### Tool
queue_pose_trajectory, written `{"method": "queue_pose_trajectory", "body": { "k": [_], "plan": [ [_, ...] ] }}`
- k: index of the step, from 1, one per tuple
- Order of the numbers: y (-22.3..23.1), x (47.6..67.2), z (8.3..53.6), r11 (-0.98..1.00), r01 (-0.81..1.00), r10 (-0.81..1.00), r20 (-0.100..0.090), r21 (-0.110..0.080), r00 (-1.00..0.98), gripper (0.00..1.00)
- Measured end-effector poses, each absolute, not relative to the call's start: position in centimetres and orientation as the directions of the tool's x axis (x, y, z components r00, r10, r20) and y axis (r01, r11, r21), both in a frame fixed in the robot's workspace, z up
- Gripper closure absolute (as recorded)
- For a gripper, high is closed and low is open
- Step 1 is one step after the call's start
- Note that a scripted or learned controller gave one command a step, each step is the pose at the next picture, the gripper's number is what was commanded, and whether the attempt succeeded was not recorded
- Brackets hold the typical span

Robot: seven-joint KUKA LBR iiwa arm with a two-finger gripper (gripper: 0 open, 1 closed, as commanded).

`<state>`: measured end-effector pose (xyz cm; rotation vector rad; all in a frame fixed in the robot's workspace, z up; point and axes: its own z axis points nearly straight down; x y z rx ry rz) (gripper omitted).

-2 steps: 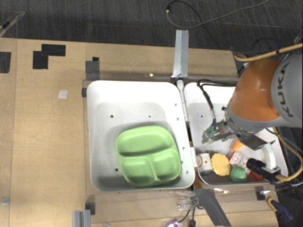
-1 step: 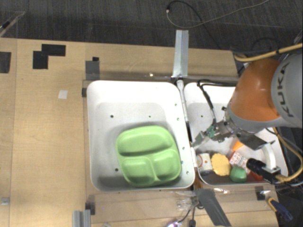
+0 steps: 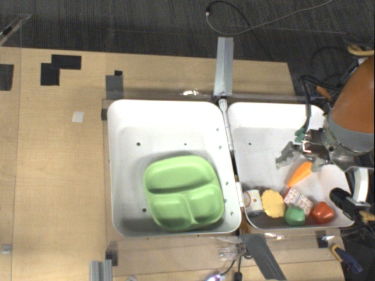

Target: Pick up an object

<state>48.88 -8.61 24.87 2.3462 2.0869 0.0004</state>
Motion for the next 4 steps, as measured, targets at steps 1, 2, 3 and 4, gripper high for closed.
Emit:
{"method": "queue_pose_trajectory", "body": {
  "k": [1, 2, 3, 4],
  "plan": [
    [-16.2, 52.6, 17.3, -0.316, 0.949, 0.949, -0.001, -0.003, 0.316, 0.0],
    [-19.0, 51.6, 9.3, -0.313, 0.95, 0.95, 0.001, 0.0, 0.313, 0.0],
    [-18.8, 51.8, 10.1, -0.306, 0.952, 0.952, 0.001, 0.0, 0.306, 1.0],
    [-12.8, 53.0, 20.6, -0.175, 0.985, 0.985, 0.0, 0.001, 0.175, 1.0]
  ]
}}
